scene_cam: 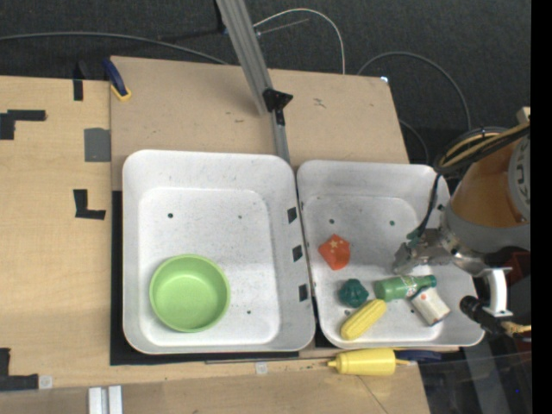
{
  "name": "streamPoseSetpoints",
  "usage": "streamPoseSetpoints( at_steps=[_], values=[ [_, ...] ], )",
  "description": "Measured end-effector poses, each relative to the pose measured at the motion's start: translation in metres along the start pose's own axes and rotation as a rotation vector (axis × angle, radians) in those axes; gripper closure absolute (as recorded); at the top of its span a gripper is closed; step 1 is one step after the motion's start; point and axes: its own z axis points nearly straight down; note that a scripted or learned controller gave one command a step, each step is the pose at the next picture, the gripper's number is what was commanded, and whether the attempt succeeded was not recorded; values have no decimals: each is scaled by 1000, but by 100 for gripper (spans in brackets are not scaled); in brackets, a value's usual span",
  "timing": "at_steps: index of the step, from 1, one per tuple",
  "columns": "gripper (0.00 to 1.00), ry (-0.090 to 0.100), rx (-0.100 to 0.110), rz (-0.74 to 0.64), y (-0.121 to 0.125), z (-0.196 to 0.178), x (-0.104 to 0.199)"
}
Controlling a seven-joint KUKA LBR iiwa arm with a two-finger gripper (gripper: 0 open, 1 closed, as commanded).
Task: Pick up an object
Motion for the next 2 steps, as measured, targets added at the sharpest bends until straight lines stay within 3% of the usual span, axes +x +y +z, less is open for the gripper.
streamPoseSetpoints(
  at_steps=[2],
  values=[
    [100,-3,-7,1,3,-107,-8]
  ],
)
